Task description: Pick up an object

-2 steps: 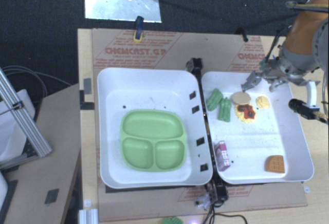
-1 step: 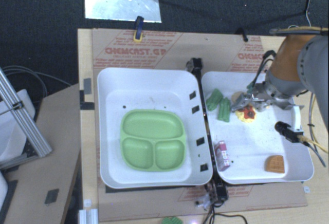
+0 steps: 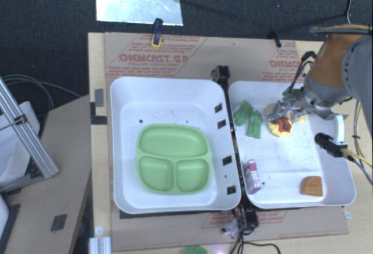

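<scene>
The gripper (image 3: 284, 112) is low in the right bin (image 3: 345, 190), in the far part of it, at the end of the grey arm (image 3: 356, 75) with the orange band that reaches in from the right. It stands directly over a small yellow and red toy (image 3: 282, 127) and seems to touch the top of it. The metal parts of the gripper cover the upper side of the toy, so I cannot tell how far the jaws are open, and I cannot tell if the toy is between them or only under them. The toy lies on the floor of the bin. Just to the left of it, apart from the gripper, two green pieces (image 3: 249, 119) lie side by side, near the wall that divides the two bins. In the near left corner of the same bin lies a small pink box (image 3: 252, 175), close to this wall. In the near right corner lies an orange-brown square piece (image 3: 312, 186) that looks like a waffle, well apart from the gripper. The left bin (image 3: 125, 130) holds a light green plate (image 3: 173, 158) with three compartments, one long and two smaller; it lies flat in the middle of the bin. Both bins rest on a brown cardboard sheet (image 3: 175, 57) with red letters.
</scene>
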You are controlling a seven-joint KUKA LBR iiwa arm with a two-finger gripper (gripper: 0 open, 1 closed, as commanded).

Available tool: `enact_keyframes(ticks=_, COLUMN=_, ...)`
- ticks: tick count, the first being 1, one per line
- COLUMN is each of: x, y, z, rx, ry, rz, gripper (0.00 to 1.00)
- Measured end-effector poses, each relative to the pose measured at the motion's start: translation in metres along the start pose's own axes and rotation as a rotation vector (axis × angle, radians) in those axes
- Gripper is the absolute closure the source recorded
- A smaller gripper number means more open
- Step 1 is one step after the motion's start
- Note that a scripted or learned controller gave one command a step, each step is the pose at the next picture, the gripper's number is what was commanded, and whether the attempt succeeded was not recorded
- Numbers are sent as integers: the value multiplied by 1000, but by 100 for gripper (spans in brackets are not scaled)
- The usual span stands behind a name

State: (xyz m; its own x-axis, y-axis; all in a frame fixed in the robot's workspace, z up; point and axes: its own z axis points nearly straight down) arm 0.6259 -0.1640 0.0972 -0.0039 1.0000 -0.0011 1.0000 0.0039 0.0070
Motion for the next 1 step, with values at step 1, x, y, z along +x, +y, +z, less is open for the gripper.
enact_keyframes(ticks=1, x=61, y=-22, z=-87, rx=-2, ry=3, rz=-6, gripper=100)
